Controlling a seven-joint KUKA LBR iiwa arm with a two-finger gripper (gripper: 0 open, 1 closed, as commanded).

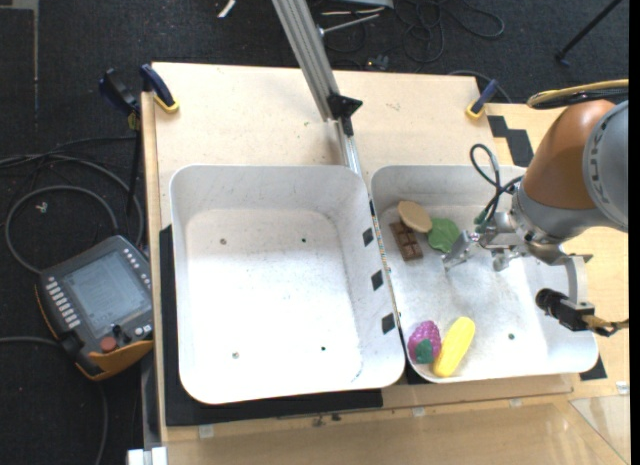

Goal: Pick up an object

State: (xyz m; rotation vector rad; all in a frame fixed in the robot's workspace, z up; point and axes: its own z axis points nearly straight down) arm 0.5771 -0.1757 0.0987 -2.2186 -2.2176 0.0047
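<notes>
The right bin (560,353) holds several small objects. A tan round piece (415,216), a brown chocolate-like block (406,242) and a green object (443,234) lie together near its left wall. At the front sit a magenta berry-like toy (424,337) and a yellow banana-like piece (455,345). My gripper (476,256) hangs low over the bin floor just right of the green object. It is open, its two metal fingers are spread, and bare bin floor shows between them.
The left bin (200,193) lies beside the right one, sharing a middle wall. A slanted metal pole (305,38) rises from the back of the bench. A teach pendant (95,303) rests on the floor at left. Cables run along my wrist.
</notes>
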